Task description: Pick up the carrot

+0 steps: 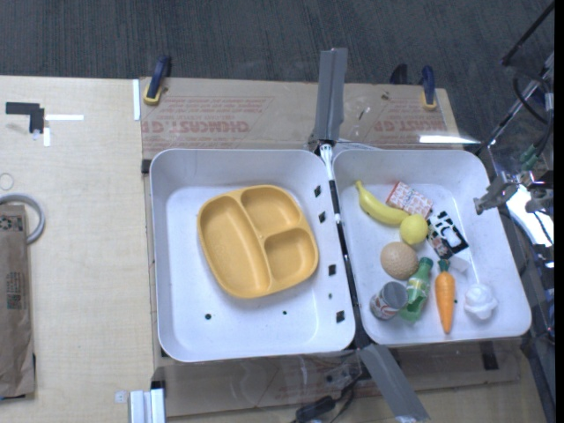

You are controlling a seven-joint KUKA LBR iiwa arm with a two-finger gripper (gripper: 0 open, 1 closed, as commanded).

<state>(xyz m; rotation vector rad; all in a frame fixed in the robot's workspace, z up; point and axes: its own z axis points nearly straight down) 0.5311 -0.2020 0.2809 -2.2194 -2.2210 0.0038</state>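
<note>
My gripper sits at the right bin's right wall, high over the rim. It's blurry there; I cannot tell if it's wide or narrow. Nothing visibly held.

Carrot is in the same bin, near-right part. From my gripper it lies toward the view's bottom and a bit left, near but clearly apart. Long axis runs almost straight up-down in the view: green top toward the bin's middle, orange tip toward the near wall. It's lying flat on the bin floor.

Judgement: the move turns on that axis. I need to come toward the near wall and close across the carrot's width, i.e. left-right in the view.

Crowding:
- green bottle just left of carrot, roughly parallel, touching or nearly so
- white lump just right of it, small gap
- black-white item beyond the green top

Risk, as I judge it: clipping the bottle on descent.

Further out: can, tan ball, lemon, banana, red packet. Left bin holds a yellow plate. Both bins on the worktop.
</note>
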